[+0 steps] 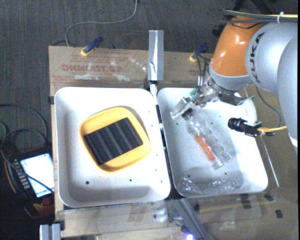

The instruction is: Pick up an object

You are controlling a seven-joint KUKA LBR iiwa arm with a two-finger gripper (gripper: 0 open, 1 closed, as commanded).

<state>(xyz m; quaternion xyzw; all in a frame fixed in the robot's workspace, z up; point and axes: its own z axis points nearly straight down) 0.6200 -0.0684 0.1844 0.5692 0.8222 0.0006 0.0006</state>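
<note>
Looming closest to the lens, the grey arm (pixel 277 54) with its orange band reaches in from the right and ends at the gripper (pixel 190 104), which sits low over the back left corner of the right bin (pixel 255 181). Whether the claw is open or closed cannot be told from this slant. Just beside it lies a clear plastic bottle (pixel 210 139), stretched diagonally toward the bin's middle, with an orange stick (pixel 206 146) against it. Crumpled clear wrap (pixel 210 185) rests near the front wall. Gripping the bottle well probably means closing across its narrow neck, since the smooth body may slip. Over in the left bin (pixel 70 184) lies a yellow tray with a black ribbed insert (pixel 115 139), well apart.
</note>
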